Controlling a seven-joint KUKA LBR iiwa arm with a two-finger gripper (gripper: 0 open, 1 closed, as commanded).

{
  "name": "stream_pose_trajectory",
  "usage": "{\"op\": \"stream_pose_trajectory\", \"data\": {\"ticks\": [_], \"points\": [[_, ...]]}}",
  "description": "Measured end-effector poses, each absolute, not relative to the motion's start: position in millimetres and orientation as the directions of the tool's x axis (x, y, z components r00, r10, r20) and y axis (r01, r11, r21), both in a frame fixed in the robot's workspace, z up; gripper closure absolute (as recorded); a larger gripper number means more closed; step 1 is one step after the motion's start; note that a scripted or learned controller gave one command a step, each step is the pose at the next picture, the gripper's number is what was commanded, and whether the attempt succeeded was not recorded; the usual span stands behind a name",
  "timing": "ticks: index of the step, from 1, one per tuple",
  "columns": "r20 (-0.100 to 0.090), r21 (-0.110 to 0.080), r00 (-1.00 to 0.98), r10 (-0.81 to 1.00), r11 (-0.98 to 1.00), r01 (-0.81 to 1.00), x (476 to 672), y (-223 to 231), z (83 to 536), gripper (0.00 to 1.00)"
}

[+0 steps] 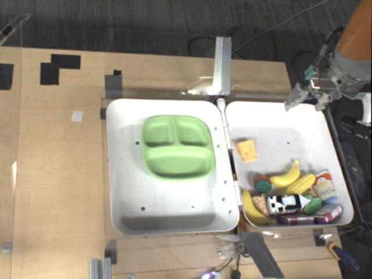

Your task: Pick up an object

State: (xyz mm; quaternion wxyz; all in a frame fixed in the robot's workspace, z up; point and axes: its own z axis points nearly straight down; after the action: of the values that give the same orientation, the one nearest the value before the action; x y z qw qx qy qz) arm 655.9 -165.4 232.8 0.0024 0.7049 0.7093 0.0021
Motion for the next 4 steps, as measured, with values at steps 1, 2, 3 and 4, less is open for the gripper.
{"op": "stream_pose_trajectory", "data": {"ticks": [1,2,3,4], "points": [[-0.002,0.008,-0.002,1.0,0.002,1.0,671.4,-171.3,92.8,0.0],[-0.001,0.011,0.011,1.0,-0.011,1.0,619.6,-154.4,89.3,0.0],[-0.001,0.013,0.028,1.0,-0.028,1.0,577.5,-170.4,90.3,0.0],[-0.002,0.016,-0.03,1.0,0.03,0.999,522.5,-150.0,91.3,0.0]]}}
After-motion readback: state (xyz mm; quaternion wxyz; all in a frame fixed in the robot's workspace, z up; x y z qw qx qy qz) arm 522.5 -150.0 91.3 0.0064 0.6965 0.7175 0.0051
